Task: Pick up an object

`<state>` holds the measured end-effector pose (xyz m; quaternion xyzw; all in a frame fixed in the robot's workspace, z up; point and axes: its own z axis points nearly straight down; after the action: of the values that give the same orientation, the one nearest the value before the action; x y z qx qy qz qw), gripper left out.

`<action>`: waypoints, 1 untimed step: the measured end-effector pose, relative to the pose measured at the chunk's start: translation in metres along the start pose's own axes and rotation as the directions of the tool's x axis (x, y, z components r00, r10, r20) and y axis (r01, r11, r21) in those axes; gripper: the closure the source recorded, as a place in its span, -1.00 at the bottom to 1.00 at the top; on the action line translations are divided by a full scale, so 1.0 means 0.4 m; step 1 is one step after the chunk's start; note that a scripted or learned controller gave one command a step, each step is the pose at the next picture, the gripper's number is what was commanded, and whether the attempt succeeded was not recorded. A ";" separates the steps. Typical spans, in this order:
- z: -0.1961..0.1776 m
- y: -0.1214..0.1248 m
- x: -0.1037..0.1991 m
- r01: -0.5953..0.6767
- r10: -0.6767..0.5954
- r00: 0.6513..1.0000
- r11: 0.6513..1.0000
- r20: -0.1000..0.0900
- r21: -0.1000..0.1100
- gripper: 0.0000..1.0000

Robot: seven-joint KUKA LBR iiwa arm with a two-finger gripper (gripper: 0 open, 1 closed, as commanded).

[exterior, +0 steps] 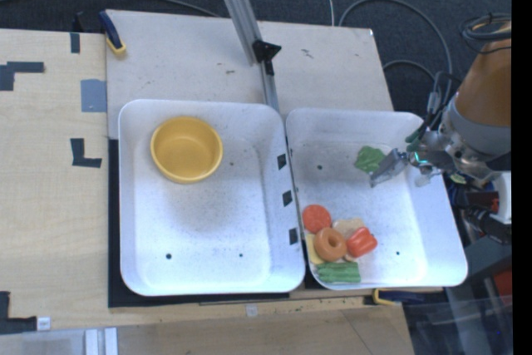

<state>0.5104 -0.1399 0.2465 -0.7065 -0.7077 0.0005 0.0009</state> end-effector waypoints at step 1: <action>0.159 -0.003 0.012 -0.001 0.001 1.000 1.000 -0.001 0.007 -1.00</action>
<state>0.5093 -0.1351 0.1828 -0.7067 -0.7075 0.0025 0.0037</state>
